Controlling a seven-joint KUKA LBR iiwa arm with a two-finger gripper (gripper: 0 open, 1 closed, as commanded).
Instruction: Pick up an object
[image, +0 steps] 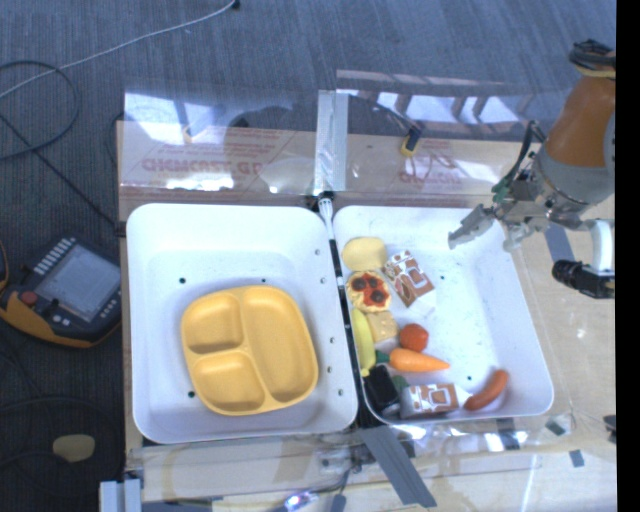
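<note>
Camera view: we see the gripper (492, 226), fingers apart and holding nothing, over the right bin's (520, 330) back-right corner, toy food (390, 320) along its left edge.

We see the end effector (492, 224) open above the right bin (500, 300); toy foods crowd its left side, and a yellow tray (250, 348) fills the left bin (160, 250).

Divided plate (250, 350) in left bin (150, 240), toy foods (395, 330) along right bin's (520, 330) nine-o'clock wall, gripper (490, 228) above its one-o'clock corner
</note>
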